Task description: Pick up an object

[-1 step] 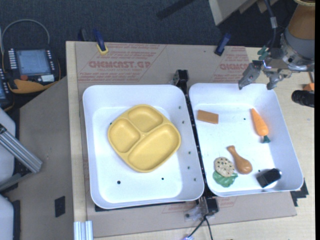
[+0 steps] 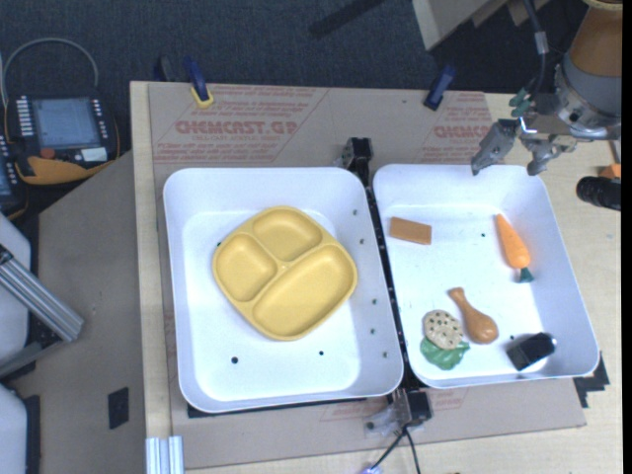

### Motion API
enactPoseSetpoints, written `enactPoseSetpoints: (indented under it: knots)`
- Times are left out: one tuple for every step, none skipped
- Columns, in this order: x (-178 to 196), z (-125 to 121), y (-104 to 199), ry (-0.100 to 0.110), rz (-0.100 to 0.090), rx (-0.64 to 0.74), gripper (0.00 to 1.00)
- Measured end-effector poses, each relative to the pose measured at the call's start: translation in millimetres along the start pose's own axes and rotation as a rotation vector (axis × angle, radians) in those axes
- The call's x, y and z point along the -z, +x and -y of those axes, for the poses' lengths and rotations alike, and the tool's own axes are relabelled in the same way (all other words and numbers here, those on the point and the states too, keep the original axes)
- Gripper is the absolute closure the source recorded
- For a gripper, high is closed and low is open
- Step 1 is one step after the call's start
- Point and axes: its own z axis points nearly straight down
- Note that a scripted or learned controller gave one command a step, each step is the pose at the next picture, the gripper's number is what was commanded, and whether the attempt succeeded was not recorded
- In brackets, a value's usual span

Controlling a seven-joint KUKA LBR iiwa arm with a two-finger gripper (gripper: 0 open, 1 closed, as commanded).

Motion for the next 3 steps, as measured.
enactPoseSetpoints:
  knots:
    - [-56.6,-7.4,-2.4,0.002,0.0,0.0,0.0]
    - [-100.9,-5.7,-7.8,0.005,-0.001,-0.001,0.0]
    - [-145.0,0.5,-10.0,0.004,-0.001,0.0,0.0]
